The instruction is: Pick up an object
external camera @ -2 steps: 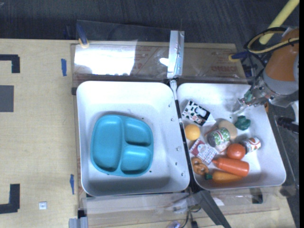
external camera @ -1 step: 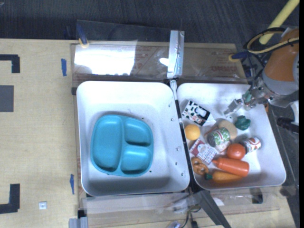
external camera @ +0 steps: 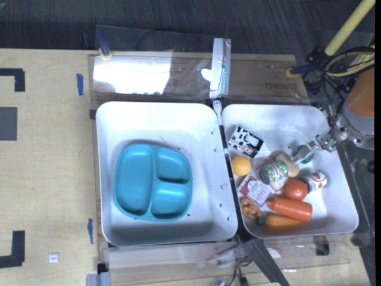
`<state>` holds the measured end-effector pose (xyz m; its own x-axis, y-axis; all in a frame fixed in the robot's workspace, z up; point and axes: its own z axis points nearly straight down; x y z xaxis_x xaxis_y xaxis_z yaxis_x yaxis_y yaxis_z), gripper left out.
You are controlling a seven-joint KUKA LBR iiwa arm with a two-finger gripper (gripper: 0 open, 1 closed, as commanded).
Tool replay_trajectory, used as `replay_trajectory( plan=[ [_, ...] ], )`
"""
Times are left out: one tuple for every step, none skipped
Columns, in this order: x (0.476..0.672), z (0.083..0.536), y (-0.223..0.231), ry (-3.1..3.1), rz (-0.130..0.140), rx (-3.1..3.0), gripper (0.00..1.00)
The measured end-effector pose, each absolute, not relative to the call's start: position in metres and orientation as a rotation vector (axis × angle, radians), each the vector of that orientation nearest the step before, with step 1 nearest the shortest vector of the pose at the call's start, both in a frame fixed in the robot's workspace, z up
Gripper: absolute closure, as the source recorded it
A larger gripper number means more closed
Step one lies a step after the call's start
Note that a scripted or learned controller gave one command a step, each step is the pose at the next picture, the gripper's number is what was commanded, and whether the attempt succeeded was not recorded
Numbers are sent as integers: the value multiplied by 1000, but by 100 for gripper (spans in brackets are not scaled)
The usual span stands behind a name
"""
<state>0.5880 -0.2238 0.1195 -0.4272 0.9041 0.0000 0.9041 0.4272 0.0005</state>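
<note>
The right bin holds a heap of toy food. In it are a black-and-white spotted box, a yellow-orange ball, a green-and-white can, a red tomato, an orange carrot, a second carrot-like piece and a pretzel. A red-and-white packet lies among them. My gripper reaches in from the right and hangs low over the bin, just up and right of the can. Nothing shows as held in it.
The left bin holds a blue divided plate. A clear plastic panel and a metal bracket stand behind the bins. Cables and a yellow pole are at the top right, by the arm's orange band.
</note>
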Motion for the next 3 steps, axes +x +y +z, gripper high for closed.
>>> replay_trajectory(
  plan=[
    [657, 86, -186, 2835, -5, 1355, 0],
    [655, 142, -225, 2868, 0, 1248, 0],
    [657, 152, -224, 2863, 4, 1245, 100]
  ],
)
